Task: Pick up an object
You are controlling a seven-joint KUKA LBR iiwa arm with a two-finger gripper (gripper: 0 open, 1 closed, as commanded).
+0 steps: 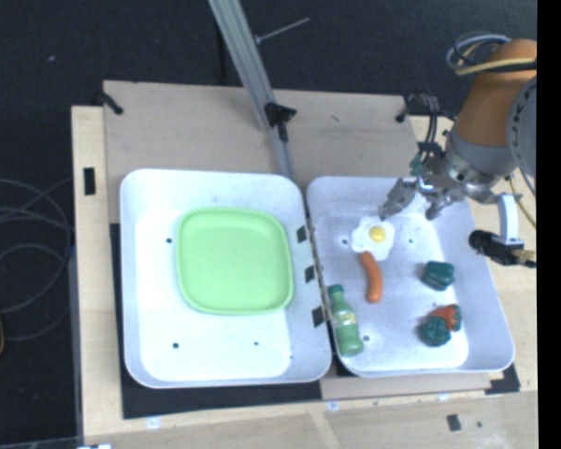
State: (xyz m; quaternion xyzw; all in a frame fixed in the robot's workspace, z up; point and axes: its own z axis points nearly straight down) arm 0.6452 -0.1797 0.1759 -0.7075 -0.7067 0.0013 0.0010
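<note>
Two white bins (140,251) sit on the desk (355,129): left holds one green plate (234,260); right, five toys; claw (415,199) spread apart above.

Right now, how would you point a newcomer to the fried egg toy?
Look in the right bin, the one without the green plate. Near its upper middle, just below the tool, lies the fried egg toy. It is flat and white with a yellow yolk, and the orange sausage lies right below it.
</note>
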